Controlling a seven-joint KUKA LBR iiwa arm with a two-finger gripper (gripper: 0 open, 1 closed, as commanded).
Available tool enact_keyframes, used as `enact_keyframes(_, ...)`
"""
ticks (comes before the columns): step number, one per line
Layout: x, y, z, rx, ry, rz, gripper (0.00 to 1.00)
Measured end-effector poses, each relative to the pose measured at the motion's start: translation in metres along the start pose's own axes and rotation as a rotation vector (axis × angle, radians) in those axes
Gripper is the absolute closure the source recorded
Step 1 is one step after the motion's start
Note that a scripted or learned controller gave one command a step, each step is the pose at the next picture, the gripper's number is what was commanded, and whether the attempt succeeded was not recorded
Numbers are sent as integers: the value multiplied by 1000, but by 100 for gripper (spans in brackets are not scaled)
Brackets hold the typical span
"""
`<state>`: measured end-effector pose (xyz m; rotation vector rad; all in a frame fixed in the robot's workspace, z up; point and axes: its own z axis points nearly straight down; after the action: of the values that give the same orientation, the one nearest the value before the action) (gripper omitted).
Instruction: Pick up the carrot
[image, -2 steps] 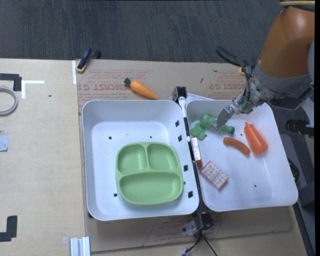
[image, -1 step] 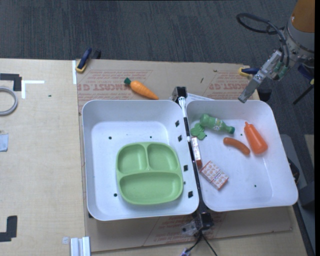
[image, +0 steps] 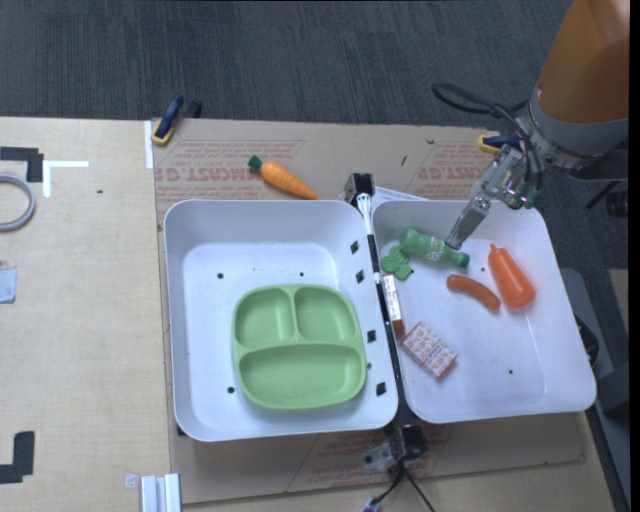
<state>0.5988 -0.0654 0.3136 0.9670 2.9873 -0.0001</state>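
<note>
My pincer (image: 455, 240) hangs low over the right bin (image: 535, 365), its tip right at a green bottle (image: 437, 248) that lies on the bin floor. It looks to be touching the bottle or just above it. Whether the pincer is open or closed I cannot tell from this slanted look down, and I see nothing carried in it.

Just beside the tip, toward the dividing wall, sits a small green leafy piece (image: 397, 264). On the near side of the tip lies a sausage (image: 472, 290), and just past that an orange bottle-like thing (image: 512, 277) with a reddish cap. Farther toward the front is a pink patterned packet (image: 428, 350).

The carrot (image: 283, 177) is not in this bin at all. It lies well apart from my pincer, off to the view's left and farther back, on the cardboard (image: 230, 160) behind the left bin (image: 200, 300), with its green top pointing away from me. The dividing wall and the back corner of the left bin stand between it and my tip. A green divided plate (image: 298, 347) rests in that left bin.

So, as I judge it, the task is barely begun — the carrot is untouched and I am over the wrong thing. What is left is all of it — lift clear of the bin, cross to the carrot, come down, grip and raise.
</note>
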Motion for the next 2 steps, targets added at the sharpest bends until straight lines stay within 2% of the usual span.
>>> enact_keyframes(1, 0, 0, 0, 0, 0, 0, 0)
enact_keyframes(2, 9, 15, 5, -1, -1, -354, 0)
